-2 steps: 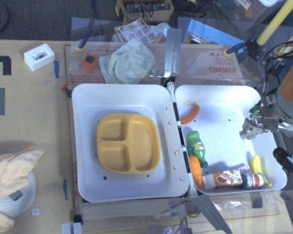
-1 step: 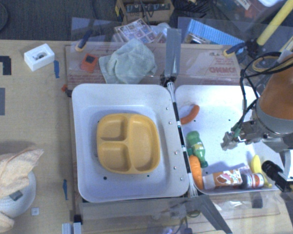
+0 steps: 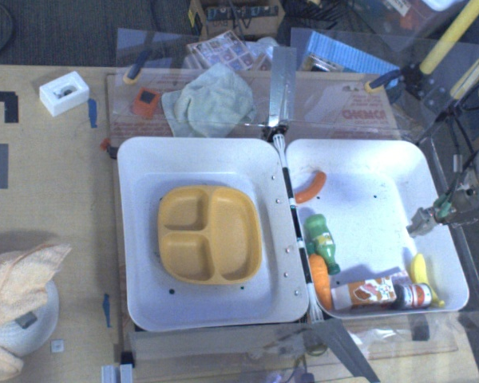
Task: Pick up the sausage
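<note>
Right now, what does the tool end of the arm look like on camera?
The tool is small, pale grey and metallic-looking, with a green spot just behind it. Thin dark cables run above it. It is too blurred to read any markings.

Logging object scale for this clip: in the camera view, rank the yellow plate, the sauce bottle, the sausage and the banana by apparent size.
1. yellow plate, by far the largest
2. sauce bottle
3. sausage and banana: too close in apparent size to rank.
</note>
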Robot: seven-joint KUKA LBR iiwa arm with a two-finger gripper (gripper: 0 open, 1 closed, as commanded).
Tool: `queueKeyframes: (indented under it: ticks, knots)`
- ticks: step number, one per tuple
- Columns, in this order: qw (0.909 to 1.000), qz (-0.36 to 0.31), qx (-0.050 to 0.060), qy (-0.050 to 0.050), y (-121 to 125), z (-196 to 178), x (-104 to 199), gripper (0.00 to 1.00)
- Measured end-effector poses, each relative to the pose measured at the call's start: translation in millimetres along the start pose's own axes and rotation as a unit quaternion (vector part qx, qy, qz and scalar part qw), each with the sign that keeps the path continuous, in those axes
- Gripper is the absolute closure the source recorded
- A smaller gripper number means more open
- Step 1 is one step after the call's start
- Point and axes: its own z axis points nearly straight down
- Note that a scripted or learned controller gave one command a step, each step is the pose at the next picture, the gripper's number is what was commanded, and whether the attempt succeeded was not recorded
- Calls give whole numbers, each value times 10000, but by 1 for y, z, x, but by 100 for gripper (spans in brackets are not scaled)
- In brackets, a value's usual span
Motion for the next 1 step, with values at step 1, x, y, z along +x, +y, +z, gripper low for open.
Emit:
queueKeyframes:
  ticks: [1]
  knots:
    - [9993,-386,18,19,0,10,2,100]
